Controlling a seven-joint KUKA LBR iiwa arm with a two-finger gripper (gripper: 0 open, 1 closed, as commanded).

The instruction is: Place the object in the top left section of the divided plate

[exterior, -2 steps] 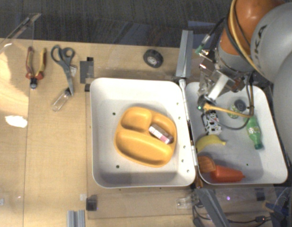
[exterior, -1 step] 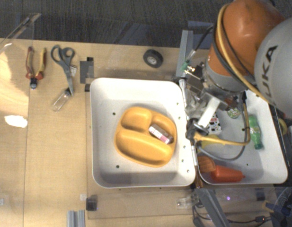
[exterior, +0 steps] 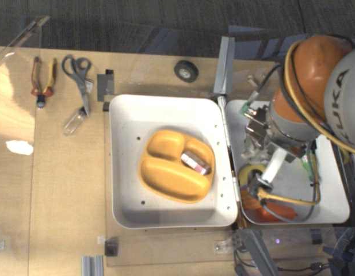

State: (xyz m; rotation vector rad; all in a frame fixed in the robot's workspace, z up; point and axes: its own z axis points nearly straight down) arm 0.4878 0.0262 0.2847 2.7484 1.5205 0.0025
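Observation:
A yellow divided plate (exterior: 165, 174) lies in the middle of the left white bin (exterior: 125, 154). A small pink, white and grey object (exterior: 195, 162) rests tilted in the plate's right section, beside the ridge that bounds the top left section. My gripper (exterior: 253, 145) hangs over the right bin (exterior: 332, 203), near its left wall, under the grey and orange wrist. It is well apart from the plate and the object.
In the right bin a yellow round thing (exterior: 247, 175) and a red-orange thing (exterior: 273, 213) lie at the front left, and a green thing (exterior: 309, 167) is under the arm. Scissors (exterior: 79, 76), pliers (exterior: 42, 80) and a black roll (exterior: 186, 71) lie on the bench behind the bins.

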